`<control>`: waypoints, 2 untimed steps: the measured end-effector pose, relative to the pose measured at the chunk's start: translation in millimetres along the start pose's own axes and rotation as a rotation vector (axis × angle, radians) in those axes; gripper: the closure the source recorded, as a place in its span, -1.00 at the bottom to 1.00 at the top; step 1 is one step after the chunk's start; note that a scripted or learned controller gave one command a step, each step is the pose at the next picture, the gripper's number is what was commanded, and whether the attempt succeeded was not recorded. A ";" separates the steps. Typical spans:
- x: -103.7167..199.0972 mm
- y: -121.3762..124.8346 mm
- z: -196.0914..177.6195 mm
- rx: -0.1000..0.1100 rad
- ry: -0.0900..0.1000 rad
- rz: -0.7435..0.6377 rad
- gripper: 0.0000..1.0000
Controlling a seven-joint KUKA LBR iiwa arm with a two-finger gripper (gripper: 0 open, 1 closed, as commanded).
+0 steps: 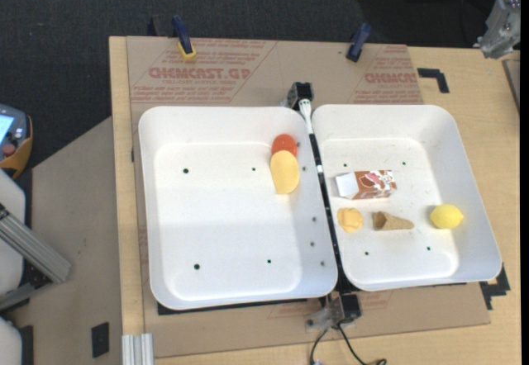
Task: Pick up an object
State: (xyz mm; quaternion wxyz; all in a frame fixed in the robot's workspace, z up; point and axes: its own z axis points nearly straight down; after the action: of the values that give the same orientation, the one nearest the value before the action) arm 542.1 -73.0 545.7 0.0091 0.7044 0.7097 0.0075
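camera view: gripper (502, 25) sat at far right edge, above bench (grip state: can't tell)
left bin (165, 215): yellow oval (285, 172), touching red ball (284, 144)
right bin (463, 182): carton (364, 183), lemon (446, 216), cone (391, 221)

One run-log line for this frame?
left bin: yellow item, red item | right bin: carton, lemon

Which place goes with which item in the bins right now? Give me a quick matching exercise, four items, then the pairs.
Items:
1. yellow oblong fruit
2. small carton
3. lemon
4. brown cone

Places:
A. right bin, near its right wall
B. left bin, right side
C. right bin, between two yellow pieces
D. right bin, upper middle

Pairs: 1-B, 2-D, 3-A, 4-C
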 end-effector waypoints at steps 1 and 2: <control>-53.0 -28.6 9.4 0.025 0.001 0.013 1.00; 50.9 -45.4 94.7 0.033 0.005 -0.002 1.00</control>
State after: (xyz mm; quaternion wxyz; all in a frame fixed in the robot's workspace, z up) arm 498.5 -22.7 449.8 -0.0040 0.7038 0.7104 -0.0025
